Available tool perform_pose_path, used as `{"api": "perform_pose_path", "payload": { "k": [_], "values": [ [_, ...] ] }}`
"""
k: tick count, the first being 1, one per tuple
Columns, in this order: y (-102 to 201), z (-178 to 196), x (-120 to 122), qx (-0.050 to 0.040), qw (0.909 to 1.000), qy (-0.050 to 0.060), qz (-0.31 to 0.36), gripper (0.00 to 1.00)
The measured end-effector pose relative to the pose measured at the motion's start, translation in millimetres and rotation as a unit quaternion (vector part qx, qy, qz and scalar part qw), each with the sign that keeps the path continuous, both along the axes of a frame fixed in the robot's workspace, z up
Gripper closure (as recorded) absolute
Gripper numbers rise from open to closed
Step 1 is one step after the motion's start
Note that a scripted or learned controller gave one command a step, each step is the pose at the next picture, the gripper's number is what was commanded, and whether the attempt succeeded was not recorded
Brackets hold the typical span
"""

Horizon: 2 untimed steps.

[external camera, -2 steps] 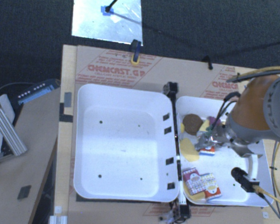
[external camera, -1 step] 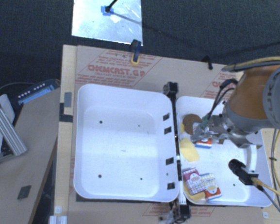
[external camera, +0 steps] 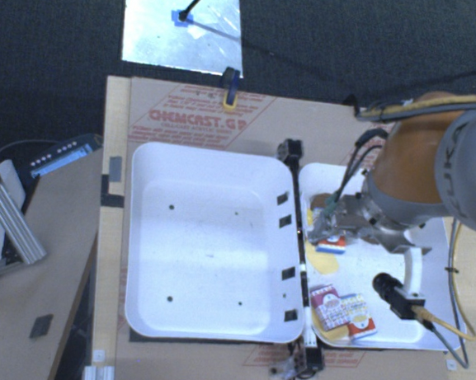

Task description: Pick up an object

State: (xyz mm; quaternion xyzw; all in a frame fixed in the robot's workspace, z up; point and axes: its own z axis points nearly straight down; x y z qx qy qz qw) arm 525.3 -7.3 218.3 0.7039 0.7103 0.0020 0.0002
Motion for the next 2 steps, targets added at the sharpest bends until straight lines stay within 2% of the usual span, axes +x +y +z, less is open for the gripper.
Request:
{"api": "perform_pose_path", "payload": {
  "k": [1,2],
  "values": [
    [64,28,-6,0.0006,1.0,0.0,0.001,1.0],
    [95,61,86,-0.0005,1.0,-0.004,-0.001,1.0]
  ]
}}
